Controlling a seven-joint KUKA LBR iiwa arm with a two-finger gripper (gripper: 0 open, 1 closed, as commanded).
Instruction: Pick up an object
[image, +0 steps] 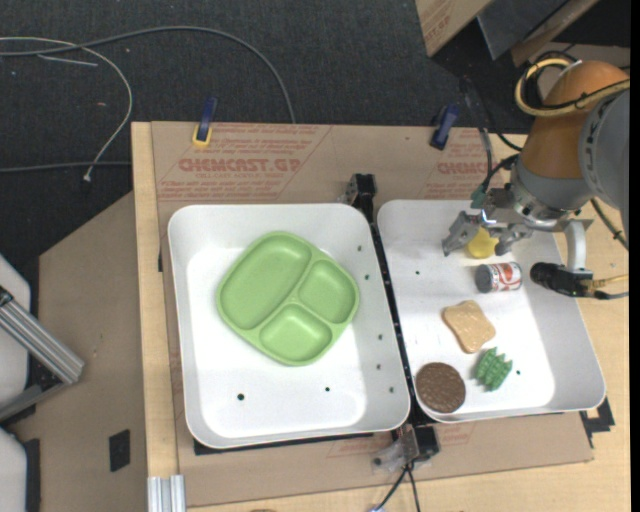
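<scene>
Yellow toy block (482, 243) sits at the far end of the right bin (575, 375) between the spread fingers of the open, empty gripper (484, 235), so an off-centre closure could nudge it aside toward the small can (498, 276).

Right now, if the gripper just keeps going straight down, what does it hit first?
Most likely the small yellow object directly under the gripper, with the right white bin's floor below it. Depth is unclear from this slanted view.
</scene>
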